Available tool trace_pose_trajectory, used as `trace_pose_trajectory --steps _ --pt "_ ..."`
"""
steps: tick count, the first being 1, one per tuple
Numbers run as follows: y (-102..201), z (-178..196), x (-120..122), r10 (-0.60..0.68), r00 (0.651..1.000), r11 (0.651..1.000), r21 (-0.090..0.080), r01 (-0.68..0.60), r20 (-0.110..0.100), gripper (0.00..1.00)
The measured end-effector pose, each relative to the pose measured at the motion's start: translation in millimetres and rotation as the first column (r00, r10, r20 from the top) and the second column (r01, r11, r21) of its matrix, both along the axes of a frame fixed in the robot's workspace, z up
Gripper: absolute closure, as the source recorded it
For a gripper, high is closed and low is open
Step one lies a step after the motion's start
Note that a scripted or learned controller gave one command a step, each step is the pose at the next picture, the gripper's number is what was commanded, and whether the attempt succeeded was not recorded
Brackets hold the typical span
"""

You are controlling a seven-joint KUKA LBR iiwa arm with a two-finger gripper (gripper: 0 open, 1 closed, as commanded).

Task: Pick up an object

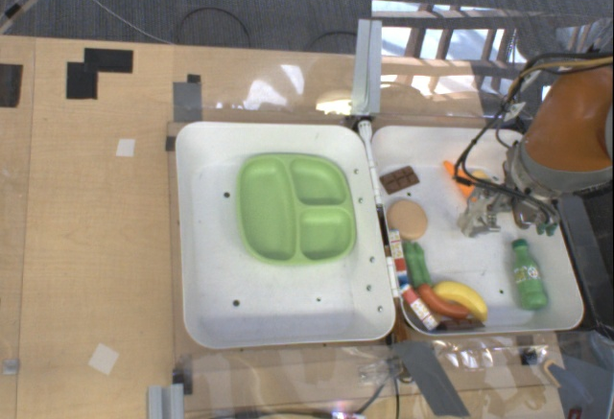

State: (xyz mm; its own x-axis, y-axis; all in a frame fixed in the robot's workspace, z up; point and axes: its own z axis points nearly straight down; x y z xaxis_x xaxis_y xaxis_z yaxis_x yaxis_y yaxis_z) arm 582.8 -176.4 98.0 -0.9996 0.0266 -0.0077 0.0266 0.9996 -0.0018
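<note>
Claw (483, 219) of mine hangs over the right white bin (566, 316); whether it is parted I cannot tell. Green plastic bottle (527, 274) lies just beside it at five o'clock, long axis running twelve to six.

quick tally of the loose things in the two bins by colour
green: 3 — divided plate, bottle, marker
brown: 2 — chocolate bar, round cookie
yellow: 1 — banana
orange: 1 — piece beside the gripper
red: 1 — item under the banana
total: 8
</note>
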Motion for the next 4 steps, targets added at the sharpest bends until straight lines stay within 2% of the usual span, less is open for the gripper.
trace_pose_trajectory --steps 1,2,3,4 --pt "1.7 0.1 0.7 0.002 1.000 1.000 0.001 -0.002 0.001 0.00" --pt "28.5 -9.8 62.0 0.030 1.000 1.000 0.002 -0.030 0.006 0.00" --pt "27.7 6.5 66.0 0.031 0.999 1.000 -0.001 -0.031 0.020 1.00" --pt "25.9 37.0 65.9 0.392 0.920 0.920 -0.004 -0.392 0.005 1.00"
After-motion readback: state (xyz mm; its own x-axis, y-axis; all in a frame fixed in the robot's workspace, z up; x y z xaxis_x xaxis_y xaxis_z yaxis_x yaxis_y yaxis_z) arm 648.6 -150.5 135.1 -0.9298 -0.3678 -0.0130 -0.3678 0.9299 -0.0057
